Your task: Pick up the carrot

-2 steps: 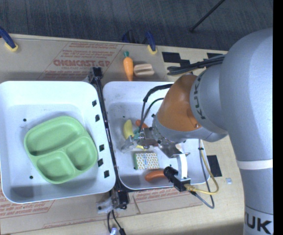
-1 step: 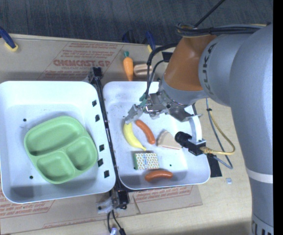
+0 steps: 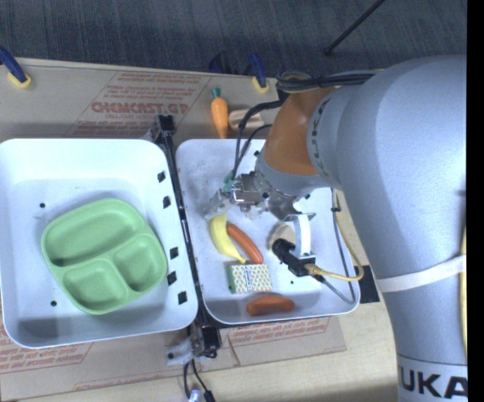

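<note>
- The carrot point(image 3: 218, 117) lies outside both bins, on the cardboard point(image 3: 125, 99), just beyond the 12 o'clock rim of the right bin point(image 3: 198, 170).
- Its green end points to 12 o'clock and its orange tip to 6 o'clock, close to the rim of the bin.
- The gripper point(image 3: 244, 194) is low inside the right bin, near the middle of its upper half, at about 5 o'clock from the carrot and well apart from it.
- I cannot tell if the gripper is wide or narrow, because the wrist covers it; nothing is seen held in it.
- The arm point(image 3: 393, 182) comes in from 3 o'clock and covers the right side of this bin.
- Just at 6 o'clock from the gripper lies a banana point(image 3: 220, 235), and a sausage point(image 3: 244, 243) lies beside it, touching it on the 3 o'clock side.
- Below them, at 6 o'clock, is a checked block point(image 3: 249, 278), and a second sausage point(image 3: 269, 305) lies near the 6 o'clock wall.
- The left bin point(image 3: 7, 224) holds a green plate point(image 3: 104, 254) with three sections, a little to 6 o'clock from its centre.
- A blue clamp point(image 3: 12, 65) sits at the 10 o'clock corner of the cardboard.
</note>
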Action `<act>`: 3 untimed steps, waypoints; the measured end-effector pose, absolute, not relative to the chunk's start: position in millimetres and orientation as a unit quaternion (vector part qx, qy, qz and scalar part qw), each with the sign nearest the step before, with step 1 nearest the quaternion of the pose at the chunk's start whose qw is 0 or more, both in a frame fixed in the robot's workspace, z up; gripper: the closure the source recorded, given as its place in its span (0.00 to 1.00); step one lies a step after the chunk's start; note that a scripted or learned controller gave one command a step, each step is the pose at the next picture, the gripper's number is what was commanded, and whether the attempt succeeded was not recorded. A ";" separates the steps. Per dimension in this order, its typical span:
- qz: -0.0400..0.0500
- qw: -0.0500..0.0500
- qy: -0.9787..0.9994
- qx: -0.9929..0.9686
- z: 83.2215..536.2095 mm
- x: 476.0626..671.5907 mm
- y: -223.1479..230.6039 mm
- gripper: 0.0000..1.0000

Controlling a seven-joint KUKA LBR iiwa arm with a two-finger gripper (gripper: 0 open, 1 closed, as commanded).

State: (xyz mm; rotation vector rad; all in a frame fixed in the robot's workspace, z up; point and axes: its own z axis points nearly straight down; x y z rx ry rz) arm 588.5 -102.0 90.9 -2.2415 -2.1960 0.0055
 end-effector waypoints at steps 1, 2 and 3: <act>0.000 0.000 -0.739 -0.674 232.0 643.2 -42.8 0.00; 0.001 0.001 -0.690 -0.724 249.0 656.4 -129.0 0.00; 0.002 0.002 -0.554 -0.833 136.9 654.0 -116.4 0.00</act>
